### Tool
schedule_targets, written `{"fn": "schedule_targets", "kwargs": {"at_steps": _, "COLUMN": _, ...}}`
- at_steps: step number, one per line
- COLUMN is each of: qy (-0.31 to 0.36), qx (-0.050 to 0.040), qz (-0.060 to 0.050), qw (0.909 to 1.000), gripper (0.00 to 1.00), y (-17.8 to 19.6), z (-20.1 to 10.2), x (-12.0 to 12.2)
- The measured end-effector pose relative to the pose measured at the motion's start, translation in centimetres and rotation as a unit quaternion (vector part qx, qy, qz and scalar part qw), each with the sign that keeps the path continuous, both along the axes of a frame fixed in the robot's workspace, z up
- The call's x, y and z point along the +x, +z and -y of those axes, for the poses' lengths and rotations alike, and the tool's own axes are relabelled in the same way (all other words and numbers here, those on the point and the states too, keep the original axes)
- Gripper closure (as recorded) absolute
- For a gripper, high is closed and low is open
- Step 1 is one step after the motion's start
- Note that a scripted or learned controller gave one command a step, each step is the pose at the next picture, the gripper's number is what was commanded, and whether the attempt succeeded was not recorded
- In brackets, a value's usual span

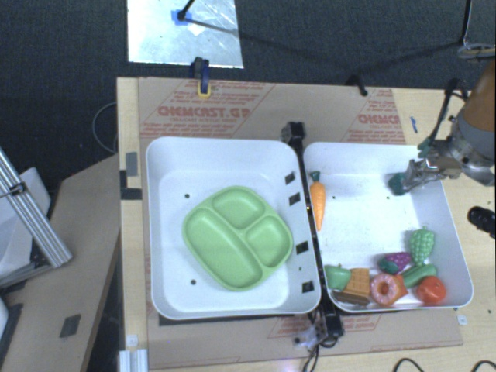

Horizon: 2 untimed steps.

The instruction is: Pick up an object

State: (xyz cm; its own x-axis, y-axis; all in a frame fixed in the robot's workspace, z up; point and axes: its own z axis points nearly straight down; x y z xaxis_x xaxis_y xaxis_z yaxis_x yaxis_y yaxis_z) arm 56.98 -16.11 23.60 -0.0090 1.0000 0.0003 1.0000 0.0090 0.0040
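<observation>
While poised over the far right edge of the right bin point(364, 231), gripper point(407, 180) sits low above bare white floor, nothing seen between its tips; whether spread or closed, cannot tell from this slant; grey arm point(474, 134) reaching in from the right. Nearest candidate: toy carrot point(316, 201), lying alone along the right bin's left wall near the far corner, well apart from the gripper; probably light, hard, hollow plastic, smooth and rather slippery, tapering; best taken across the thick orange middle, jaws set crosswise to its length, though the wall just beside it leaves little room for one finger. Further off, crowded along the near edge: green piece point(337, 275), waffle-like block point(358, 285), pink doughnut point(384, 288), purple piece point(396, 262), green bumpy piece point(421, 244), red tomato point(432, 289) in the near right corner; all likely light and stiff, touching or nearly so, hence prone to being nudged rather than gripped. In the left bin point(167, 208), a green divided plate point(236, 237); wide, flat, hard to pinch.
</observation>
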Motion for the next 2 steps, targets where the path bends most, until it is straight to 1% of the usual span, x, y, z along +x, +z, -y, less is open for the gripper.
{"fn": "schedule_targets", "kwargs": {"at_steps": 1, "qy": 0.001, "qx": 0.0004, "qz": 0.001, "qw": 1.0, "gripper": 1.0, "y": 0.7, "z": -4.9, "x": 2.6}}
{"fn": "schedule_targets", "kwargs": {"at_steps": 2, "qy": 0.001, "qx": 0.0004, "qz": 0.0, "qw": 1.0, "gripper": 1.0, "y": -0.6, "z": -10.1, "x": 4.8}}
